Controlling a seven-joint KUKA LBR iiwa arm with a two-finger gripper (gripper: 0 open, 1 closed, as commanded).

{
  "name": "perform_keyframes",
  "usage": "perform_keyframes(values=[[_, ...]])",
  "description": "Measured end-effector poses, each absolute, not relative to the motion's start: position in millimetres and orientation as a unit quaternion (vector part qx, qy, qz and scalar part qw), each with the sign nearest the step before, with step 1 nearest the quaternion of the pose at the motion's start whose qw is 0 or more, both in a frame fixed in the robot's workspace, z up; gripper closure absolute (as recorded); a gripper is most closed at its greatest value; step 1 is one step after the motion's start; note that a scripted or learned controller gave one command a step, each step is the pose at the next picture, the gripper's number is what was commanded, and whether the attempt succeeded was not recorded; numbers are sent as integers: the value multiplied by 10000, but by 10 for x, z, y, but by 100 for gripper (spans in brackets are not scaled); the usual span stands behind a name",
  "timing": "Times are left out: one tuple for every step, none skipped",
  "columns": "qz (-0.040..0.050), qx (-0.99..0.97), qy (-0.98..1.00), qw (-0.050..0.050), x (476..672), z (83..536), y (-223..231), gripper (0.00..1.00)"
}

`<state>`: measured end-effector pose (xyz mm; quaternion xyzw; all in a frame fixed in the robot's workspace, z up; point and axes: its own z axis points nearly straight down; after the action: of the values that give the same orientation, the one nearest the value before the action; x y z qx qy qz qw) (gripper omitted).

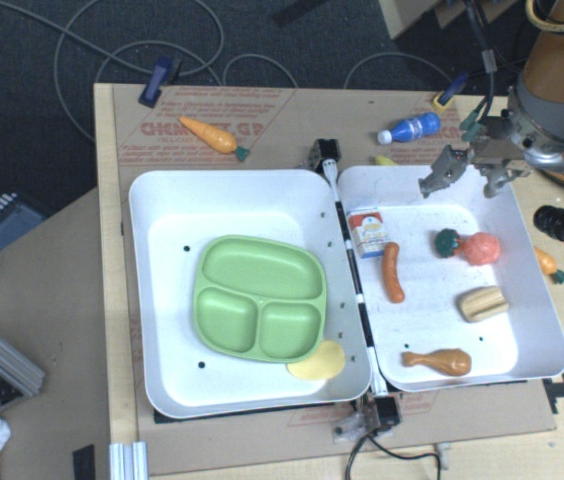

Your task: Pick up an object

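Over the right bin's (pixel 522 363) far edge the tool (pixel 470 171) hangs open, holding nothing; sausage (pixel 393 272) lies mid-bin, likely light, smooth, slippery plastic, best pinched across its middle.

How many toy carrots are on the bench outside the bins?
2. One carrot lies on the cardboard beyond the left bin. A second carrot peeks out past the right bin's outer edge, partly hidden; others could be out of sight.

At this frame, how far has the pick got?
Nothing is picked yet. The gripper hangs open over the right bin's far edge, holding nothing. The sausage, bread roll and drumstick lie in it. Descent, grasp and lift remain.
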<state>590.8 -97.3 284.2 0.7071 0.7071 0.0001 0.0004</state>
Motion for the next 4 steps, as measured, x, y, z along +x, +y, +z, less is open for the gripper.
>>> perform_keyframes(values=[[-7,7075,7068,-10,5698,1860,-974,0],[-9,7075,7067,-14,5706,1069,-1081,0],[-5,7075,7067,-13,5597,842,-981,0],[1,7078,7064,-2,5603,943,-982,100]])
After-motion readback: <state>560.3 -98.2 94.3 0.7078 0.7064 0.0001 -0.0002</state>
